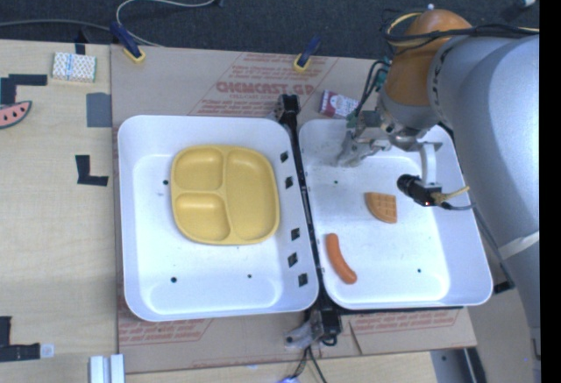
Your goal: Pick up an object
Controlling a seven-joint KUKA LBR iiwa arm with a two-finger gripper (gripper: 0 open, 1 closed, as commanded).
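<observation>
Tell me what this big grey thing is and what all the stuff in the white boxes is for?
The big grey thing is a robot arm with an orange band. One camera above the bench looks down on it. At its tip is a gripper, its hand for picking things up, hovering over the right bin. That bin has a toy waffle piece and a toy hot dog sausage. The left bin holds a yellow divided plate. The gripper isn't over either toy yet, and I can't tell if it is open.
</observation>
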